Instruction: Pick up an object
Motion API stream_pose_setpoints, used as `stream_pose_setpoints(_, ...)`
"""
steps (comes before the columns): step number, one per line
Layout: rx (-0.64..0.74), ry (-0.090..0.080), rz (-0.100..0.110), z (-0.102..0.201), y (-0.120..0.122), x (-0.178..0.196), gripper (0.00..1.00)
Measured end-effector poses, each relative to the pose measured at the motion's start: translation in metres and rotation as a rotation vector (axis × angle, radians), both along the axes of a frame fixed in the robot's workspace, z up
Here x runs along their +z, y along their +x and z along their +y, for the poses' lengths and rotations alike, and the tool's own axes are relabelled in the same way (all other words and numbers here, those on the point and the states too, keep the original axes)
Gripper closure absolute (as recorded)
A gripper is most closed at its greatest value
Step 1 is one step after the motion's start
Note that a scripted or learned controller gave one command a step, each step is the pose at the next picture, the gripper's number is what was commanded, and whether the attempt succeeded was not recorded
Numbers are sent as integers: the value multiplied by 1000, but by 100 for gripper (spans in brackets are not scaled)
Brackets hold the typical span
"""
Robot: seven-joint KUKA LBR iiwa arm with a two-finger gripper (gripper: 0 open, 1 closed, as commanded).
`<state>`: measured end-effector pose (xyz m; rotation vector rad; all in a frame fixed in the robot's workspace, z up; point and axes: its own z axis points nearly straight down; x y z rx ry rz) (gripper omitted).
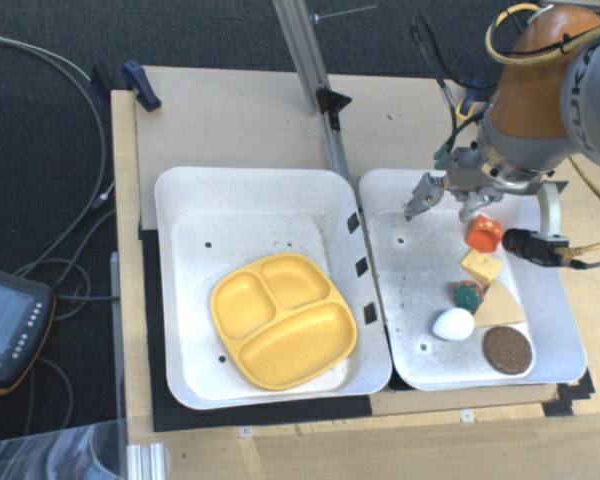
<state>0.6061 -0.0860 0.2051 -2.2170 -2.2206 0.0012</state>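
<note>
My gripper (447, 206) hangs over the back of the right bin (415, 288), fingers spread open with nothing between them. Just in front of its right finger lies a small orange piece (484, 234). Below that, along the bin's right side, sit a yellow cheese block (481, 266), a small teal-and-red toy (467, 295), a tan wedge (503, 309), a white egg (454, 324) and a brown round cookie (507, 350).
The left bin (180, 218) holds a yellow divided plate (283, 318). A metal pole (305, 38) rises from the seam between the bins at the back. A blue clamp (140, 83) sits at the bench's back left corner.
</note>
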Motion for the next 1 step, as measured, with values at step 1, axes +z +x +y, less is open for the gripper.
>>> stream_pose_setpoints(1, -1, 0, -1, 0, 0, 0, 0)
